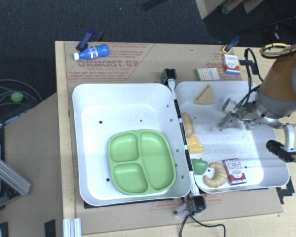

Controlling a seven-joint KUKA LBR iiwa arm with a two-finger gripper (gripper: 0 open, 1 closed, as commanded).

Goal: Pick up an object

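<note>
**Arm low over the right bin, toys scattered beneath**

Nearest the lens, along the front edge of the right bin [274, 179], lie three small things in a row: a green toy [199, 166] against the divider, a curled tan croissant-like piece [215, 175] just beside it, and a small red and white box [234, 172] touching the croissant's right side. Behind the green toy, also against the divider, sits a yellow block [194, 145], and behind that a longer tan piece shaped like a bread roll [187, 124]. Further back in the same bin rests a tan wedge [204, 95], well apart from the rest.

Over the middle of this bin hangs the gripper [229, 117], reaching in from the right under the grey and orange arm [281, 85]. Its two dark fingers stand slightly spread, pointing down and left at bare white floor, and nothing sits between them. The bread roll is the closest thing to it, yet clearly apart.

Left bin [89, 132] holds a light green divided plate [140, 161] with three compartments, set toward the front.

On the cardboard bench [138, 63] behind the bins lie a blue and white bottle [91, 52] on its side at the left, a small patterned card [208, 74] and a little carton [231, 63] at the right.
</note>
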